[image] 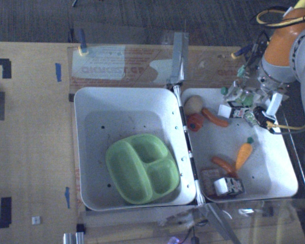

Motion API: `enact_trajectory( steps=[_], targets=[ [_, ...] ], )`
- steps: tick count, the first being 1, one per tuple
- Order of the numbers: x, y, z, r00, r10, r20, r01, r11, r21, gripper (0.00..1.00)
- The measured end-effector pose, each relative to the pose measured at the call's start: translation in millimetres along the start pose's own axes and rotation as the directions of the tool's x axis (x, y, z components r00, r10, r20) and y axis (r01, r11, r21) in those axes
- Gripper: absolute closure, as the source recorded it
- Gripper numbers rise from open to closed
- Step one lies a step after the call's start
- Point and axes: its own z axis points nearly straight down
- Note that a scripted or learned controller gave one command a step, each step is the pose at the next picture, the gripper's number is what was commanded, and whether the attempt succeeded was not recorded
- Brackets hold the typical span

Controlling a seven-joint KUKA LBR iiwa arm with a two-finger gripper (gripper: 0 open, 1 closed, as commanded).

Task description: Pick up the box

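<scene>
Your arm comes in at the far right, and its gripper (244,98) sits low over the far right corner of the right bin (279,182). Whether it is released or clenched you cannot tell from this angle; clutter hides that part.

The box (227,186) lies at the near edge of the same bin, a small dark carton with a white face, just beside a red sausage-like piece (222,163) and near the carrot (243,155). It is well apart from the gripper, and nothing is touching it.

You seem to be at the approach step, with no pick begun. The next move likely calls for bringing the arm toward the near side, centring over the box and descending clear of the carrot. The green tray (142,168) in the left bin (91,105) plays no part.
</scene>
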Motion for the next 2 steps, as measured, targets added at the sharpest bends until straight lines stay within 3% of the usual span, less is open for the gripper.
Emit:
enact_trajectory(
  steps=[1,2],
  targets=[
    [-1,0,-9,1.0,-0.002,0.007,0.002,1.0,0.003,1.0],
    [18,-7,-82,0.876,0.483,0.008,-0.483,0.876,-0.002,1.0]
  ],
)
